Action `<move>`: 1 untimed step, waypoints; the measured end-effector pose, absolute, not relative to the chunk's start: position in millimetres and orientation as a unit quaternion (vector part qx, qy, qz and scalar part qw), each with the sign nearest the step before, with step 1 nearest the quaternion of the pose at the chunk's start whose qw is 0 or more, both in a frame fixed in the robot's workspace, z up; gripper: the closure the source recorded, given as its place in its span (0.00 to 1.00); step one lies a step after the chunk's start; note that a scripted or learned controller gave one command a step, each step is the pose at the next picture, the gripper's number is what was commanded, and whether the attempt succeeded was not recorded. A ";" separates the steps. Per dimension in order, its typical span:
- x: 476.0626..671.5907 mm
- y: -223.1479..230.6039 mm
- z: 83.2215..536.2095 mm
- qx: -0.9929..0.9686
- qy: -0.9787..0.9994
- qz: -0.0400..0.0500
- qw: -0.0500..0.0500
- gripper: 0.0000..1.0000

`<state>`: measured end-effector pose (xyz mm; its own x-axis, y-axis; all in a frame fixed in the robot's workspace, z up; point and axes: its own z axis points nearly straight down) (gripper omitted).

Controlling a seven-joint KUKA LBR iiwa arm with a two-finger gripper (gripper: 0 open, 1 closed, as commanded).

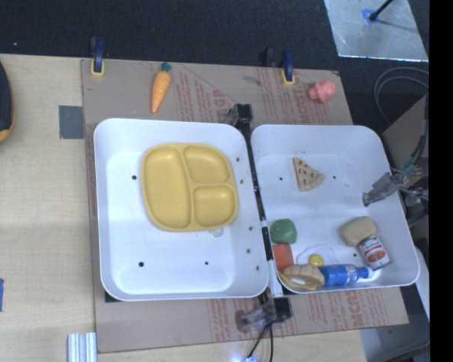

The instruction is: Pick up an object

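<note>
I see the gripper [385,189] at the right rim of the right bin [325,136], its grey fingers pointing left over the rim. I cannot tell its grasp state from this view; nothing shows between the tips, and they touch no object.

Right bin contents:
- Pizza slice [307,173], far centre, well apart from the gripper.
- Bread roll [358,230] and small can [374,253], near right, just below the gripper.
- Blue bottle [340,275], along the near wall, beside a yellow duck [315,261].
- Green ball [283,230], near left, above a red piece [283,256].

The left bin [121,274] bears a yellow divided plate [189,185]. A carrot [160,87] lies on the board beyond it.
</note>
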<state>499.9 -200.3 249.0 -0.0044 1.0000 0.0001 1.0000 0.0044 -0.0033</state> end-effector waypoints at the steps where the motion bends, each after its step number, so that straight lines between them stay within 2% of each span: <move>1: 511.6 -211.0 88.8 -0.705 -0.709 0.003 0.006 0.00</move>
<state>511.6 -211.0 88.8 -0.0051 1.0000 0.0032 0.9999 0.0051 -0.0126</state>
